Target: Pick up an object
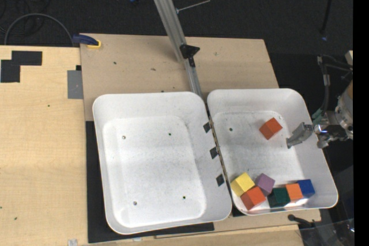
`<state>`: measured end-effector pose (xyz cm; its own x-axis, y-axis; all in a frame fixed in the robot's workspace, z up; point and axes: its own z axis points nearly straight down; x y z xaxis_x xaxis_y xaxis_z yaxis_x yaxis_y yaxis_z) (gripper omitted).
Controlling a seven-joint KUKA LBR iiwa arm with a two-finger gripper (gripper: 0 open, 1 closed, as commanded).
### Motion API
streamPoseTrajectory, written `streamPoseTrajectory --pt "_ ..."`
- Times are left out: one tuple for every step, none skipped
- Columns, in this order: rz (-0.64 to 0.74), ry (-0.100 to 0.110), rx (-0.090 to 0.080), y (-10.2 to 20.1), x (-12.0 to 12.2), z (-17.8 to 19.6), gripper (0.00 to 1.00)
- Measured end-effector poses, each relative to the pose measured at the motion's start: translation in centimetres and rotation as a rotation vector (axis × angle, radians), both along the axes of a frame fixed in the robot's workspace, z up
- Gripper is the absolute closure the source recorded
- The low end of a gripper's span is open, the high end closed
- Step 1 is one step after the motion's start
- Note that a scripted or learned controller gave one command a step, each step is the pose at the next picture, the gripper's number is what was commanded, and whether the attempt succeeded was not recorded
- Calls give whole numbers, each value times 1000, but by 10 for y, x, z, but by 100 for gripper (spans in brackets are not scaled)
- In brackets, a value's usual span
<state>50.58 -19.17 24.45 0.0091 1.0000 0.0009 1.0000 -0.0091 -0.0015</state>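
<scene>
I've got the grey two-finger gripper (301,135) beside the lone orange-red cube (270,128); grip state unclear, nothing visibly held.

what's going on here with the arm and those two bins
A robot arm reaches in from the right with its hand over the right bin, close to a lone orange block but not holding anything. More colored blocks sit clustered at that bin's near edge. Nothing has been picked up yet.

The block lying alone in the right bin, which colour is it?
Orange-red block, clearest in the camera view.
</scene>
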Motion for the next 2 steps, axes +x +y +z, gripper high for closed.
streamPoseTrajectory --pt "-1 0 0 0 0 0 0" --pt "-2 0 0 0 0 0 0"
